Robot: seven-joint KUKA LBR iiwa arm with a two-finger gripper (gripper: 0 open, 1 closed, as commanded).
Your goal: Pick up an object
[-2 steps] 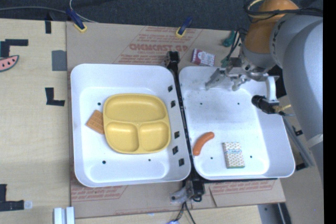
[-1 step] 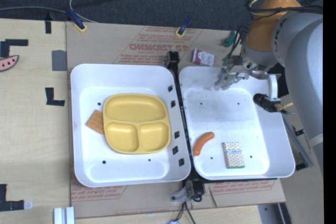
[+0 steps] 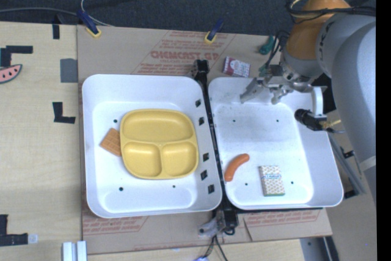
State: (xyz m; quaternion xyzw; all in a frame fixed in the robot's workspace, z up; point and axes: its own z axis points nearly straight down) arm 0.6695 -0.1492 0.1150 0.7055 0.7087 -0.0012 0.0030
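Gripper [image 3: 259, 91] sits over the far edge of the right bin [image 3: 317, 192], arm coming in from the right. Fingers read as spread w/ nothing between them, pointing toward the bin's far-left corner.

Candidates in right bin: orange sausage-shaped item [image 3: 236, 166] near the left wall, front half; small printed box [image 3: 272, 180] just right of it, lying flat. Both well apart from the gripper, toward the near side.

Left bin [image 3: 98, 192] has a yellow divided tray [image 3: 160, 142] w/ a tan cracker-like piece [image 3: 111, 142] tucked at its left edge, partly under it.

Handling, my guess: sausage looks light, prob rubbery/soft toy, curved, may roll or squish. Best grip across the middle, fingers square to its long axis. Box looks light and stiff, flat faces; pinch across the short side, but it's low-profile so fingers need to get right down to the bin floor. Tray too wide unless taken at the rim. Cracker thin, hard to get under.

Sausage is the easiest pick imo; sits close to the bin wall though, so clearance for the left finger is tight.
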